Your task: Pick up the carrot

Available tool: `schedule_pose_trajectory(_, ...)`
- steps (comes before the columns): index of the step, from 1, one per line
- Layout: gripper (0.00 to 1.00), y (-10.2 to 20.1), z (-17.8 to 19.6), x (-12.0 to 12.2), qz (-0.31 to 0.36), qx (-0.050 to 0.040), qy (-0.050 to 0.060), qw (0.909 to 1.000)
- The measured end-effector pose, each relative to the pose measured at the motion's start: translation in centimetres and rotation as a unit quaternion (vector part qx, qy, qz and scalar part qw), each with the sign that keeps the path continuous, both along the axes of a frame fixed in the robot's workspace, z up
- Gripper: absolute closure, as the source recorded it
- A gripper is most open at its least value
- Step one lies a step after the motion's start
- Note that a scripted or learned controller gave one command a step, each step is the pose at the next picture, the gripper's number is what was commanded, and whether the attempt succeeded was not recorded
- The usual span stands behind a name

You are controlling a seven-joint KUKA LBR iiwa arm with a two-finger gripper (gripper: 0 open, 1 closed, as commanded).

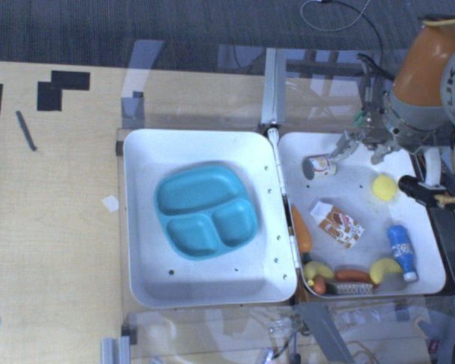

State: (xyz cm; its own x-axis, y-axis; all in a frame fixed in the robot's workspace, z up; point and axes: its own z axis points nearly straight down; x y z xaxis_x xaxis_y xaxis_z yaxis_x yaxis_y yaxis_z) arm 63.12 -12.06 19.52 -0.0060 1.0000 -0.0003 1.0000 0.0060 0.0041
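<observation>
Gripper (362, 147) poised over the right bin (425, 226), fingers spread and holding nothing.
The carrot (302, 232) lies well below and left of the fingers along the bin's left wall; a small can (319, 166) sits just beside the left finger.

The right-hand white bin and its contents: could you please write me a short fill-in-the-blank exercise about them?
1. The long orange carrot lies along the ____ wall of the right-hand white bin.
2. The blue three-compartment plastic tray sits in the ____ bin.
3. The round yellow lemon-like fruit lies above the ____ plastic bottle in the view.
4. The grey pincer hovers nearest the small ____ can.

Missing words: left; left; blue; silver
</observation>
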Motion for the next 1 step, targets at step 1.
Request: schedule_pose_trajectory(1,0.00,1.13,-9.24,-5.34,0.010,0.0001,0.001,1.0000)
